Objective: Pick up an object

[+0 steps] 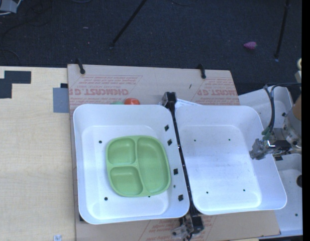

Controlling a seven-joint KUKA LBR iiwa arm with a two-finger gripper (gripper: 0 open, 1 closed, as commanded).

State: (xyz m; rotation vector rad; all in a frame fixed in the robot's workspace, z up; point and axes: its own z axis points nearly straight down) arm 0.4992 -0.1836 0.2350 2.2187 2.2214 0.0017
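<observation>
We can't tell the gripper's [260, 149] state; it sits at the right bin's [230, 205] right rim, holding nothing we can see. Green divided plate [138, 165] lies flat in the left bin [89, 205]. Cardboard [144, 87] under the bins shows upside-down red print, "CHEMCRAFT"-like, not fully legible.

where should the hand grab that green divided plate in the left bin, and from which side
Probably the raised outer rim of the green divided plate, from straight above. It lies flat on the left bin floor, so only the rim offers an edge to pinch. Its right edge faces the hand, which sits at the right bin's right rim.
</observation>
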